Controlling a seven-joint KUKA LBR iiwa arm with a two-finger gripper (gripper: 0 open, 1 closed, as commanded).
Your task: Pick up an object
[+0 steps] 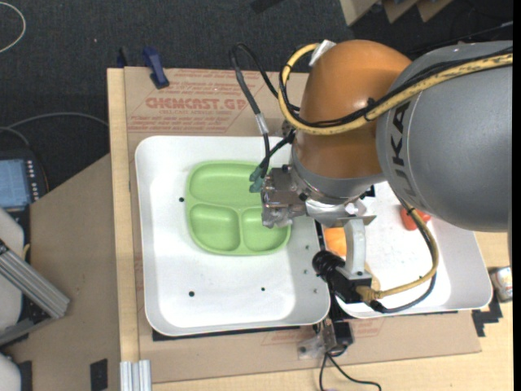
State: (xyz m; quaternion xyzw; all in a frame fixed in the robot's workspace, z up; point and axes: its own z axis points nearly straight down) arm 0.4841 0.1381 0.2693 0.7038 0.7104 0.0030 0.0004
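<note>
A green divided plate [221, 210] lies flat in the left bin [163, 243], its long axis seemingly running ten to four o'clock. The tool [275, 206] sits over its three-o'clock edge.

The arm [423, 120] hides most of the right bin [456, 287] and perhaps the green plate's [224, 210] right edge.

A blue clamp [155, 67] grips the bench's far left corner. Brown protective paper [195, 96] with red lettering covers the far edge. A blue-lit screen [15, 182] sits off the left edge.
</note>
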